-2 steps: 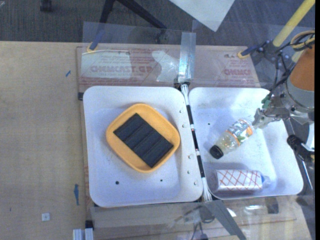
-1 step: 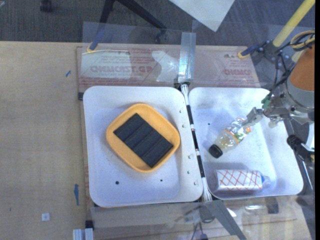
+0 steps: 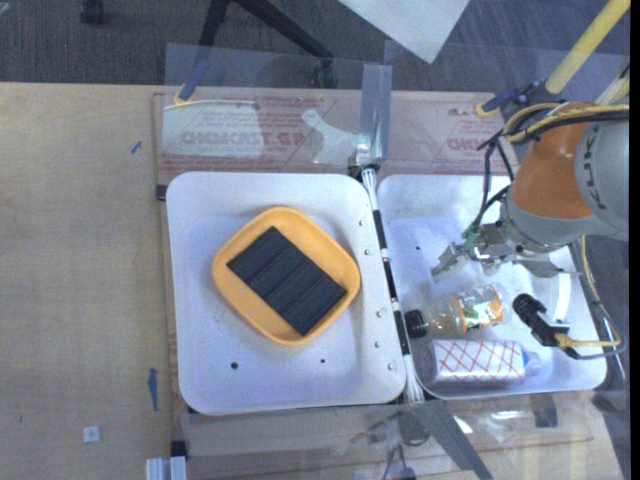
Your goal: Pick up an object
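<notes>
Setting: bench (image 3: 70,268) bearing two shallow white bins side by side, seen from above at a slant.
Arm: grey arm (image 3: 560,183) with an orange band reaches in from the right and ends over the right bin (image 3: 400,208), probably because the closest loose things lie there.
Gripper: gripper (image 3: 468,256) hangs over the middle of the right bin, just above the bottle in this view. Whether it is spread or pressed together cannot be told from this angle, and nothing is seen pinched in it.
Bottle: clear bottle (image 3: 462,313) with an orange label lies on its side with its black cap towards the wall between the bins. It is the nearest candidate for the pick. A round body lying flat is likely to roll, so a grasp across its width seems safest.
Packet: white packet (image 3: 478,360) with a red lattice print lies flat against the near wall, just beside the bottle. Its position close to the rim would likely hinder a clean descent.
Left bin: left bin (image 3: 200,348) holds an orange tray (image 3: 225,268) set cornerwise, with a dark ribbed slab (image 3: 287,280) resting inside it, well apart from the gripper.
Stage: approach, by judgement. No object is lifted yet.
</notes>
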Controlling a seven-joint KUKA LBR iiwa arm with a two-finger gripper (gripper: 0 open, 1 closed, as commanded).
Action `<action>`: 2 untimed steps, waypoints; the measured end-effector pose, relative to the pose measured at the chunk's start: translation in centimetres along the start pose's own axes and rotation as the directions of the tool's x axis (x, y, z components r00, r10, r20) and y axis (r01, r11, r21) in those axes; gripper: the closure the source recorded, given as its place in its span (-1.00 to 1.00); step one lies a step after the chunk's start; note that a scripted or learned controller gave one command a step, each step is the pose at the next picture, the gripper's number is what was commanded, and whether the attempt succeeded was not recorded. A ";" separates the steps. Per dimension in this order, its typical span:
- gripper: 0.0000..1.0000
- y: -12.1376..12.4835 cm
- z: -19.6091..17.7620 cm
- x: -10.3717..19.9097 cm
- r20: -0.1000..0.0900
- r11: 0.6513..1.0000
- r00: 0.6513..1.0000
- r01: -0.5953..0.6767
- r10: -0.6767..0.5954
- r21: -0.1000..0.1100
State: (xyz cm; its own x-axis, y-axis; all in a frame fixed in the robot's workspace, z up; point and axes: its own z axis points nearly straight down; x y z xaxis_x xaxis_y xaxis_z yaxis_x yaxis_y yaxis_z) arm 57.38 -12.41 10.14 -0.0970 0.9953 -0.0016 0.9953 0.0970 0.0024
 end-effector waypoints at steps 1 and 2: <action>-1.00 -5.8 0.7 1.4 0.000 0.955 0.955 -0.297 0.297 -0.023; 1.00 -5.8 -0.4 1.1 0.006 0.953 0.953 -0.301 0.301 -0.026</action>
State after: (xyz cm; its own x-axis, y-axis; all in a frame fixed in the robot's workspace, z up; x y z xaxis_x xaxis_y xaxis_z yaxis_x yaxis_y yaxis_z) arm 51.49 -11.93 10.47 0.2076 0.9782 -0.0064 0.9779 -0.2073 0.0285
